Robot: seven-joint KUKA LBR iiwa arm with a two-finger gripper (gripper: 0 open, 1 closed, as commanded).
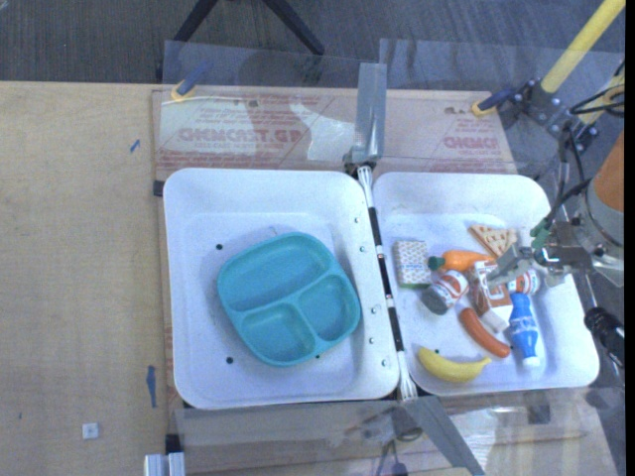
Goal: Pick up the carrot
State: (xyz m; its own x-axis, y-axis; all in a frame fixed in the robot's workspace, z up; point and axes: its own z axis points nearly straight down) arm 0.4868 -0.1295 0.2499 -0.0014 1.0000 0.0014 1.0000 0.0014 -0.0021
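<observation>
Banana (451, 365) at right bin's (566, 365) front, carrot (462, 261) just left of gripper (516, 262), gripper's opening unclear

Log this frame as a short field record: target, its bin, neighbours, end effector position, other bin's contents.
target: carrot, lying loose
bin: right bin
neighbours: waffle square on its left, can below, cracker upper right
end effector: just right of the carrot, low over the bin
grasp: nothing seen held
other bin: left bin holds a teal divided plate
</observation>
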